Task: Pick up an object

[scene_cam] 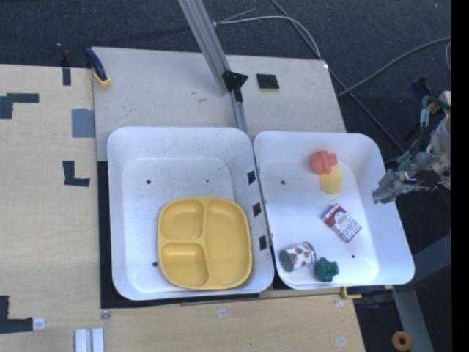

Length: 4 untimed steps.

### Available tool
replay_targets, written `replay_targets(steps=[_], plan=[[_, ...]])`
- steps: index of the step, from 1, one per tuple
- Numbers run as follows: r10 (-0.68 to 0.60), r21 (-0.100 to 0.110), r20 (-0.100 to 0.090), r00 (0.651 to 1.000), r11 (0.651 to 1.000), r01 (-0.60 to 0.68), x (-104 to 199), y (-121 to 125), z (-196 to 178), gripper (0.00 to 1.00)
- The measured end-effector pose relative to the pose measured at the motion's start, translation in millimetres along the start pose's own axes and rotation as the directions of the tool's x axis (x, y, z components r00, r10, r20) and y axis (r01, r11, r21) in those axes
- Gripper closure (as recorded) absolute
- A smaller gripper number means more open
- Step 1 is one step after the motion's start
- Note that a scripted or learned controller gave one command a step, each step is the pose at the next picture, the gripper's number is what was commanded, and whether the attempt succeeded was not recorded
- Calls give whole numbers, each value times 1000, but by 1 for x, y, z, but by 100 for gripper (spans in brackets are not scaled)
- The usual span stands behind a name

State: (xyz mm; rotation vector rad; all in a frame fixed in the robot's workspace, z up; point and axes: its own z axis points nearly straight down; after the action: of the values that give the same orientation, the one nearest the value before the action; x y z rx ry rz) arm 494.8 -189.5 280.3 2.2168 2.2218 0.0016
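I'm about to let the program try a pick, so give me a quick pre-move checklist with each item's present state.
1. Objects to pick lie in the right bin: ok. A red-and-white packet, a pink piece, a yellow piece, a small can and a green toy are there.
2. Claw is clear of the objects: ok, it sits at the bin's right rim.
3. Claw open or shut: cannot tell.
4. Packet stands apart from its neighbours: ok.
5. Pink and yellow pieces separated: not ok, they touch.
6. Can and green toy away from the wall: not ok, both lie near the front rim.
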Motion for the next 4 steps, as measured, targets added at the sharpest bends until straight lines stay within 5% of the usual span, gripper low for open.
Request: replay_targets(steps=[4], plan=[[-4,4,-2,1000,1000,4,219,2,14,100]])
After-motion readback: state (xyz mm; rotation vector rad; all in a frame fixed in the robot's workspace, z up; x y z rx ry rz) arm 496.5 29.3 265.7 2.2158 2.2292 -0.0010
